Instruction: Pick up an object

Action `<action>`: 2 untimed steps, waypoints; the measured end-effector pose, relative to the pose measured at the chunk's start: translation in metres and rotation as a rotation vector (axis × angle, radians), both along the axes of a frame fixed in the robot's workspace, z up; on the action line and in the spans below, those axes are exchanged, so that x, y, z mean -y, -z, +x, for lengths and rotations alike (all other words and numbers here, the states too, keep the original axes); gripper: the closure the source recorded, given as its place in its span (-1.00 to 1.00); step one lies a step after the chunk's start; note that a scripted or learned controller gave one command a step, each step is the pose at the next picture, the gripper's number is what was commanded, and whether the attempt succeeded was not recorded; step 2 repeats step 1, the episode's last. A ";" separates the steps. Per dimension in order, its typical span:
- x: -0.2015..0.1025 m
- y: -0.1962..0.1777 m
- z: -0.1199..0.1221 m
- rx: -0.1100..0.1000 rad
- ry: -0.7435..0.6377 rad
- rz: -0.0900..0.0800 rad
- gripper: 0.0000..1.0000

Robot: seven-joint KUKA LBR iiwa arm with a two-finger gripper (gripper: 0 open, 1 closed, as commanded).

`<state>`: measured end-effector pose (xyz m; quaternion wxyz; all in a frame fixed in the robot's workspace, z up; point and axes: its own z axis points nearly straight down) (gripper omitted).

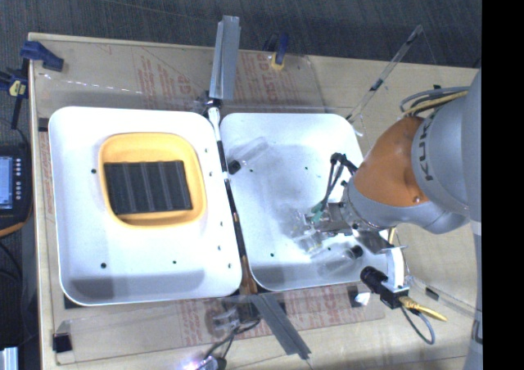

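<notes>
Hovering low in the right bin (270, 127), tool (318, 225) grip state unclear, over clear plastic object (315, 239): likely light, slippery, crushable; pinch its edges.

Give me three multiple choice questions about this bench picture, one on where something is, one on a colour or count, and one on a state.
1. Where is the pincer?
A. over the left bin
B. low in the right bin
C. outside both bins

2. What colour is the rim of the tray in the left bin?
A. orange-yellow
B. blue
C. green

3. How does that tray lie?
A. on its edge against a wall
B. hanging over the bin's rim
C. flat on the bin floor

Answers: 1 B, the arm reaches from the right and ends in the right bin, toward its near right part. 2 A, an orange-yellow border frames the dark ribbed centre. 3 C, its whole top face shows, inside the walls.
</notes>
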<state>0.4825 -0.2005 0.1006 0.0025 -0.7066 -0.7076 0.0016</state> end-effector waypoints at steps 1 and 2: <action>-0.031 -0.093 0.048 0.003 0.056 0.000 1.00; -0.031 -0.093 0.048 0.003 0.056 0.000 1.00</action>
